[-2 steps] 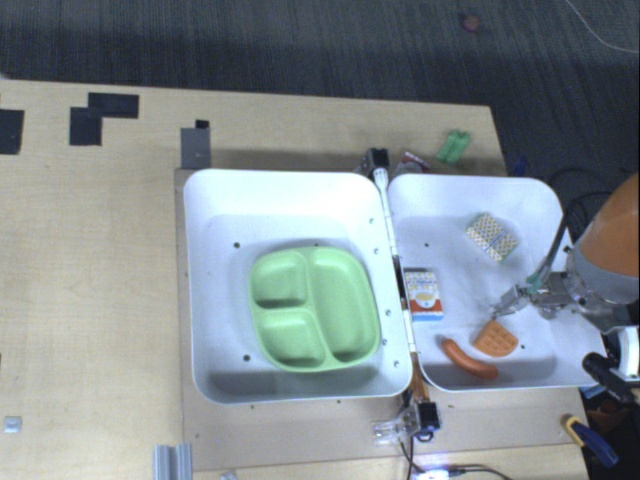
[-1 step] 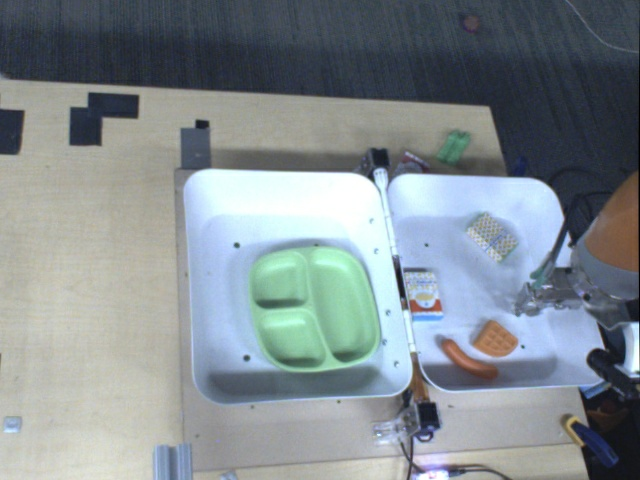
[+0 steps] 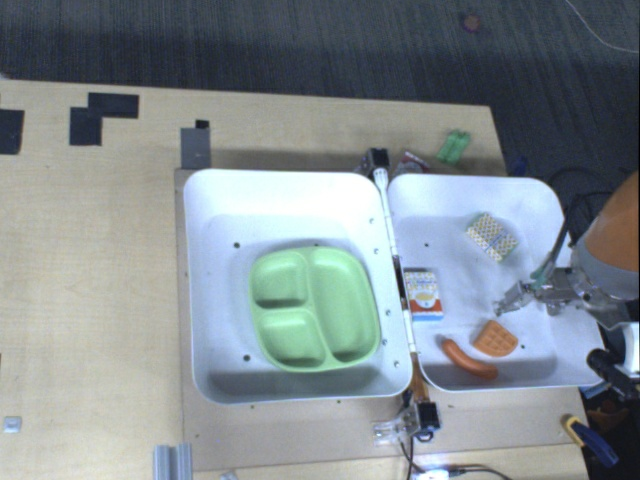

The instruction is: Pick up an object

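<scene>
Camera view is being entered from the right by the grey arm, its orange band (image 3: 612, 230) being seen at the frame edge. The gripper (image 3: 512, 300) is being held low over the right bin (image 3: 530, 196), its thin metallic fingers (image 3: 520, 294) pointing left; how far they are parted cannot be told, and nothing is being seen between them.

Just below and left of the fingertips, a small orange waffle-shaped piece (image 3: 495, 340), rounded and lightly gridded, is lying on the bin floor, near the tips but seemingly apart from them. Beside it, toward the bin's front left, an orange-red sausage-shaped toy (image 3: 468, 356), smooth and slightly curved, is resting. Further left, against the wall between the bins, a small printed carton (image 3: 422, 294) in white, red and blue is lying flat. Above the gripper, toward the bin's back, a small rectangular packet (image 3: 492, 235) with a fine chequered pattern is lying tilted.

Both bins are shallow, white, smooth plastic with rounded corners. In the left bin (image 3: 220, 268) a pale green divided plate (image 3: 314, 307), glossy, rounded-square and of three compartments, is sitting near the middle.

The bins are being borne by a light wooden bench (image 3: 90, 288). A small green object (image 3: 453, 147) is lying on it behind the right bin.
</scene>
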You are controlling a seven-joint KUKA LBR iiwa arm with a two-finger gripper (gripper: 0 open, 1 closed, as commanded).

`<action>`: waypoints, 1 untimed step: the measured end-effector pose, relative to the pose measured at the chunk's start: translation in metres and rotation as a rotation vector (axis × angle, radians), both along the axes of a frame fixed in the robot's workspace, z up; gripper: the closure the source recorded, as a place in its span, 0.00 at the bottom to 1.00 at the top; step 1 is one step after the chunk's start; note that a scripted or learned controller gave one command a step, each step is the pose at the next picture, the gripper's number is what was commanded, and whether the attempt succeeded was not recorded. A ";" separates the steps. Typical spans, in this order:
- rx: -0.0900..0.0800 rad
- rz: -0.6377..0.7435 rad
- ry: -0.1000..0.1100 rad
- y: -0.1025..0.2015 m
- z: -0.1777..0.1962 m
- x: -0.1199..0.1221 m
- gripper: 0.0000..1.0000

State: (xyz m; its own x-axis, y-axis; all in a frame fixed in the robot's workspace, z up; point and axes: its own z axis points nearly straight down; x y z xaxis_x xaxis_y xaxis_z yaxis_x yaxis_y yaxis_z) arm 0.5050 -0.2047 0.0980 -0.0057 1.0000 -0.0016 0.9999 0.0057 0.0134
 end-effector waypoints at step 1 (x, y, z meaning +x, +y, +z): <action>0.000 0.001 -0.004 0.001 0.011 0.001 1.00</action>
